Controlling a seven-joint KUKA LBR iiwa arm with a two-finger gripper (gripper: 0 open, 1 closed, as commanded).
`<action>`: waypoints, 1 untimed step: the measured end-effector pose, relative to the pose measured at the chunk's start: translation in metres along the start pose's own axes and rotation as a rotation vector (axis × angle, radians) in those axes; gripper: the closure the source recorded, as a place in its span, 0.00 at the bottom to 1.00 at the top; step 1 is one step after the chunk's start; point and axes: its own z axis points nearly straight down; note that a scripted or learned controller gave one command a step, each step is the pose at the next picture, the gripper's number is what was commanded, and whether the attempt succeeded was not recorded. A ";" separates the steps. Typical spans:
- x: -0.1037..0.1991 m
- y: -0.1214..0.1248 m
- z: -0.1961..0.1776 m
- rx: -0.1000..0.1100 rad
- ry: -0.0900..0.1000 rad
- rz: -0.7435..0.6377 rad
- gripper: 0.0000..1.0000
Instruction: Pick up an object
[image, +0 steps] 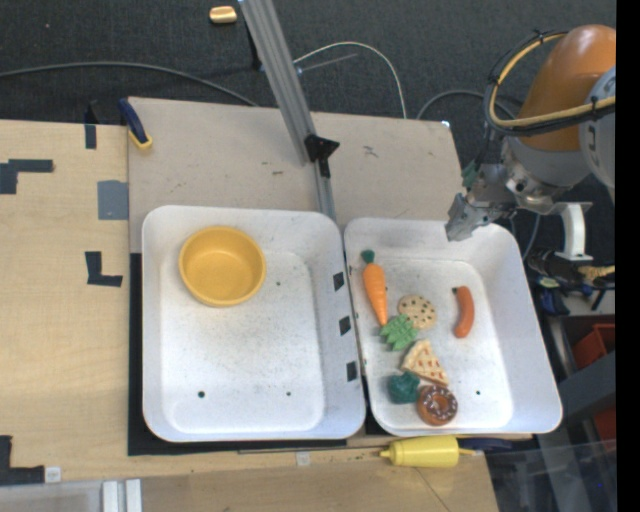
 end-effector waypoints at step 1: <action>0.063 0.011 0.001 -0.002 0.001 -0.002 1.00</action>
